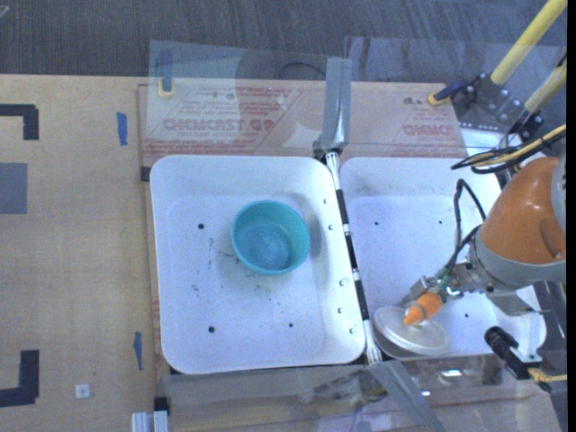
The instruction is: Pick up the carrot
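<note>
from my camera above the bench, the carrot [421, 309] lay in the right bin [396, 214], over the edge of a grey plate [409, 333]. the gripper [441, 288] was right at it. i could not tell how the jaws stood. i judged the pick not done yet; the lift was left.

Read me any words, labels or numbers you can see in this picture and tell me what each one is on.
"CHEMCAST GP", faint red and partly blurred, so uncertain: on the clear panel behind the left bin.
Red print on the clear panel behind the right bin: too blurred to read.
No readable text on the teal bowl, carrot or arm.
</note>
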Motion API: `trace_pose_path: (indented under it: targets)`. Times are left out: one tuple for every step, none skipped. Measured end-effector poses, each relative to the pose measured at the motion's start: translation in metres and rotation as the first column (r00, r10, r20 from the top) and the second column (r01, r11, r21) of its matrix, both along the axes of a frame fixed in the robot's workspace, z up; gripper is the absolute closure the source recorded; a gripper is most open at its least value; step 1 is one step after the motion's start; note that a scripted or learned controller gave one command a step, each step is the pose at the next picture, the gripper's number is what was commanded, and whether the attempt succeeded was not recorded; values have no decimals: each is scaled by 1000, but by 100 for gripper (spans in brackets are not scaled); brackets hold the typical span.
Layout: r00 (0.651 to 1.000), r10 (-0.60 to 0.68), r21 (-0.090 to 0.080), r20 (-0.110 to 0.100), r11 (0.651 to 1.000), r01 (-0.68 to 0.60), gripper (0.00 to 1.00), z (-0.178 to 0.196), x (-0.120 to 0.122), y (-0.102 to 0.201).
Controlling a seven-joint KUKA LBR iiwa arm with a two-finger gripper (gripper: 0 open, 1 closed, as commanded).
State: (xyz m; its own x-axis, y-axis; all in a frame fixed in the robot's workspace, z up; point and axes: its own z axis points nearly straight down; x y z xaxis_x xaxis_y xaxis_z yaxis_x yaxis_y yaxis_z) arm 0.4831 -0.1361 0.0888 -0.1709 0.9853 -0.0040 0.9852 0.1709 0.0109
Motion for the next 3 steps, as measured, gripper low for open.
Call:
trace_pose_path:
  targets:
    - [1000, -4, 1, 4, 1000, 4, 100, 11, 1, -1]
    - [1000, -4, 0, 5, 1000, 4, 0, 11, 1, -2]
    - [996, -90, -1, 4, 996, 90, 0, 0, 1, 31]
